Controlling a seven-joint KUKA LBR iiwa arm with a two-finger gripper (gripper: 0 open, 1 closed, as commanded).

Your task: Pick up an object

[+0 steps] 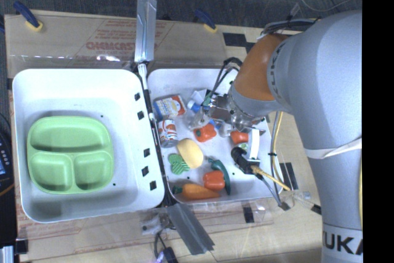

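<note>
Several small toy items are heaped in the right bin (161, 80): a yellow lemon (190, 153), a carrot (197, 192), a red pepper (214, 180). The gripper (217, 117) is lowered among them, its grasp impossible to tell. A green divided tray (69, 154) is kept apart in the left bin (24, 86), probably as a drop-off.

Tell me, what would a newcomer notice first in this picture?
The big grey arm with its orange band reaches from the right over the right white bin, crowded with small toy foods such as a yellow lemon and an orange carrot. A green divided plastic tray sits in the left white bin.
</note>
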